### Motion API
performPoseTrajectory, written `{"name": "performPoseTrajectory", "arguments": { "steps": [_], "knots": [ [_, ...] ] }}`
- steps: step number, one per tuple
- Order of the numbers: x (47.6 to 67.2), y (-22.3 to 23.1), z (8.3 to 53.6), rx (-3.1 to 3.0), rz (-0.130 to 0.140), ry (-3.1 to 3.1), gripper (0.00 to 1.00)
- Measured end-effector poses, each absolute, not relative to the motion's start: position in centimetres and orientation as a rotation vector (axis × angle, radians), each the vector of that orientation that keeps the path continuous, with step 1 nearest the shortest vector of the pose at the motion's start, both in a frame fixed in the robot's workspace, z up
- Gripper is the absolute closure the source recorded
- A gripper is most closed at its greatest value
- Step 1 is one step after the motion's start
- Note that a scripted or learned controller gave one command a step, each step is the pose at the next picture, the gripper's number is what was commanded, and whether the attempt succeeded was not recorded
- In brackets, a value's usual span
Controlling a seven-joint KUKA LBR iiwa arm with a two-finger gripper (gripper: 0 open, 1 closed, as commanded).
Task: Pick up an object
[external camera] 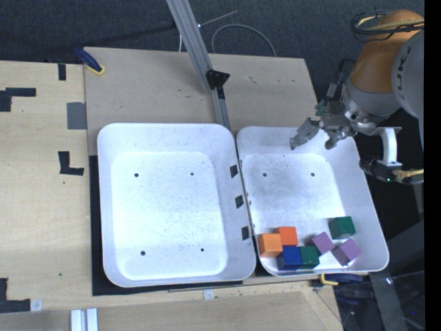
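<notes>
Several small blocks lie along the near edge of the right bin (358, 185): two orange blocks (270, 243) (287, 235), a blue block (291, 256), a green block (309, 256), two purple blocks (322, 242) (346, 251) and a dark green block (341, 226). My gripper (315, 136) hangs over the far rim of the right bin, well away from the blocks. Its two fingers stand spread apart and open, with nothing between them.
The left bin (165, 202) sits beside the right one, joined by black clips along the shared edge. A slanted metal pole (196, 43) rises behind the bins. A blue and yellow tool (89, 61) lies at the bench's far left corner.
</notes>
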State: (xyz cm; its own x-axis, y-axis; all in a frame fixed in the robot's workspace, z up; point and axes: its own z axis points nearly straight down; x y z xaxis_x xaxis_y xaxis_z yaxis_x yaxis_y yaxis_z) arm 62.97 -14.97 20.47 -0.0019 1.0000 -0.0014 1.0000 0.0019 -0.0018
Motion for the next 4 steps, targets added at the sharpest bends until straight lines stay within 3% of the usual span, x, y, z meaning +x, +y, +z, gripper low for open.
{"name": "performPoseTrajectory", "arguments": {
  "steps": [1,2,3,4],
  "knots": [
    [59.2,-16.0,45.4,-2.226,-0.007,-2.229,0.0],
    [62.2,-9.1,37.5,-2.209,0.006,-2.224,0.0],
    [55.8,-9.9,41.1,-2.223,-0.002,-2.221,0.0],
    [56.3,-2.6,35.0,-2.209,0.006,-2.226,0.0]
  ]
}}
